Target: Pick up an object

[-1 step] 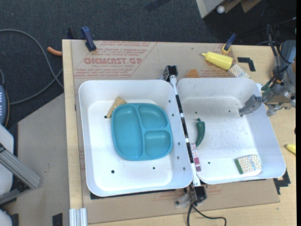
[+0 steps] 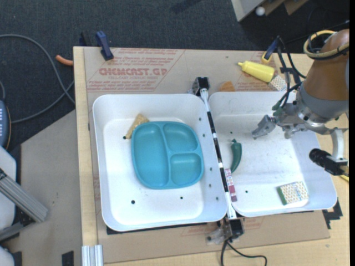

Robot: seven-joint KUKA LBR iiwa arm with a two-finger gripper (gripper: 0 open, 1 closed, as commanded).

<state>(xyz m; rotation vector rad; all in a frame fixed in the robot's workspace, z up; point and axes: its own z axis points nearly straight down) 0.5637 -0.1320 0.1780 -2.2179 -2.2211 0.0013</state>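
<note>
The table [image 2: 166, 65] is carrying two shallow white bins side by side. The left bin [image 2: 111, 176] is holding a teal divided plate [image 2: 166, 154], and a tan piece, perhaps a cracker [image 2: 136, 123], is peeking out from under the plate's upper left corner. The arm [image 2: 327, 76] is reaching in from the right and hanging over the right bin [image 2: 260, 201]. Its gripper [image 2: 266, 125] is pointing left above the bin's upper part, with nothing between its fingers; whether they are spread wide or narrow is hard to tell from this angle. A green pepper [image 2: 236, 155] is lying near the bin's left wall, below and left of the gripper and apart from it. A small patterned sponge [image 2: 292, 193] is sitting at the lower right.
</note>
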